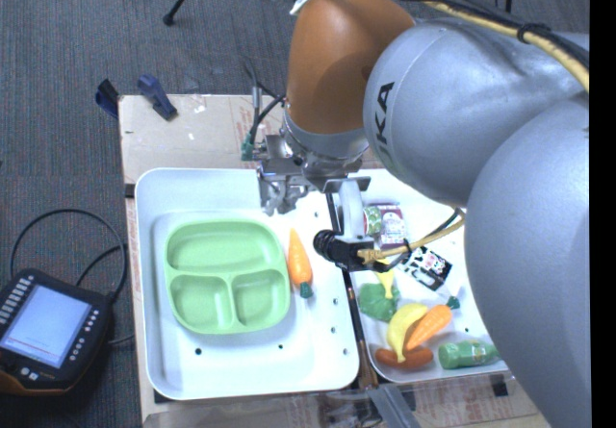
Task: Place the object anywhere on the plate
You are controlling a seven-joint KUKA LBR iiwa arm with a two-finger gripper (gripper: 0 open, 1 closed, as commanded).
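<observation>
A toy carrot (300, 262) lies in the left white bin (183, 195), just right of the green divided plate (228, 274), near the frame's centre. Its long axis runs nearly vertical in the frame, the orange tip pointing up and the dark green stem end pointing down, slightly to the right. It sits on the bin floor beside the plate's right rim, not on the plate.

The plate has three compartments: one long one across the top and two smaller below.

The gripper (282, 197) hangs above the bin's upper edge, above and left of the carrot, with nothing seen between its fingers; whether they are spread or closed I cannot tell.

The right white bin (452, 370), lower right, holds a banana (404, 322), a second toy carrot (429, 325), green vegetable pieces and small printed packets.
</observation>
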